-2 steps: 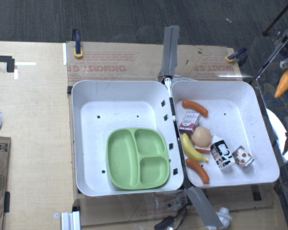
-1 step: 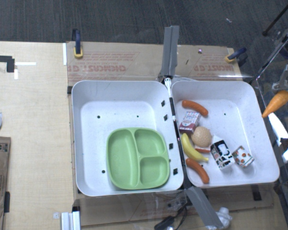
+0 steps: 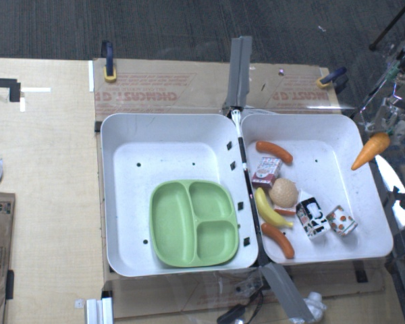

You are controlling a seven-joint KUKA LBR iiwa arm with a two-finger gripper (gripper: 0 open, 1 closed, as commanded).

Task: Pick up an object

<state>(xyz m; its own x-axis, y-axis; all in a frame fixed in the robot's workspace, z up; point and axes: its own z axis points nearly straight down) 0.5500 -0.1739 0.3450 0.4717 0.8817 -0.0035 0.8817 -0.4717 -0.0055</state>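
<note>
The wooden bench [image 3: 40,181] carries 2 white bins side by side. The left bin [image 3: 106,181] holds 1 green divided plate [image 3: 192,223] with 3 compartments, lying toward its near side. The right bin [image 3: 324,123] holds the small things, clustered near its left wall: a yellow banana [image 3: 268,208], 2 sausages, the far sausage [image 3: 275,152] and the near sausage [image 3: 278,240], a round bun [image 3: 283,192], a pink carton [image 3: 264,171], a black-and-white carton [image 3: 311,217] and a small orange-patterned carton [image 3: 341,221].

My gripper [image 3: 387,128] is at the right bin's right rim. An orange carrot [image 3: 368,151] hangs tilted there, thick end up against my gripper, tip pointing down-left over the bin's rim. The gripper is too blurred against the clutter: I cannot tell how wide it is or whether it truly grips the carrot.
</note>
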